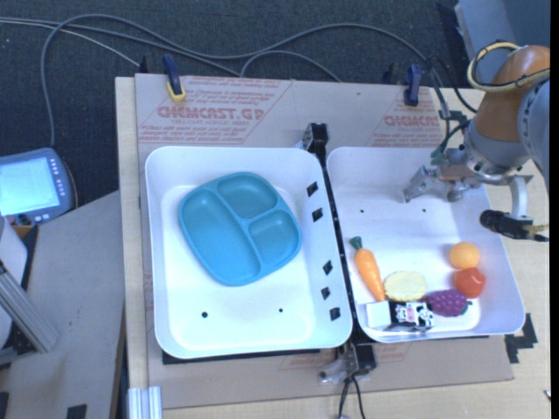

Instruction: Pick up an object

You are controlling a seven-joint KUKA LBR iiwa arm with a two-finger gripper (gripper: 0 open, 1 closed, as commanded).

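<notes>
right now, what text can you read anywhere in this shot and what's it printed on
"CHEMCAST GP", red, on the brown protective sheet under the bins, left of centre.
"CHEMCAST", red, same sheet, right side near the blue clamp; partly covered.
Smaller red lines around both: too blurred to read.
Handheld screen: unreadable.

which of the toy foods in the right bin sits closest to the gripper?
The orange ball, the round one at the top of the cluster, near the bin's right wall. The carrot, red tomato and purple grapes all lie farther from the gripper.

My arm (515, 116): rounded grey housing with an orange band (515, 90) above the wrist, a yellow-edged cable loop (491, 59) beside it, and a grey metal gripper (434, 184) bearing thin dark cabling.
</notes>
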